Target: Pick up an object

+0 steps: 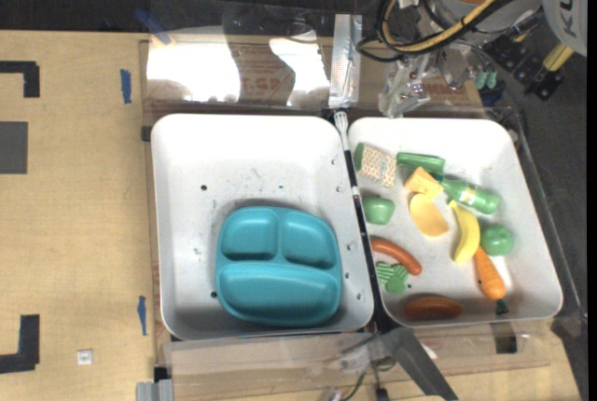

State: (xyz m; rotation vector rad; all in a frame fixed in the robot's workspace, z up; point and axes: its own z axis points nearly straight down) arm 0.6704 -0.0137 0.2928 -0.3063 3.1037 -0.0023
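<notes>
Both white bins (pixel 177 203) are seen as smooth, faintly glossy plastic. The teal divided tray (pixel 278 267) looks like matt plastic. Shiny plastic is suggested by the toy banana (pixel 465 233). The bench surface (pixel 65 203) appears as pale, matt wood.

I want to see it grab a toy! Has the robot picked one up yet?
Not yet. The gripper hangs above the far edge of the right bin with no toy in it. The banana, carrot and other toys lie in the bin, so the grab is left.
</notes>
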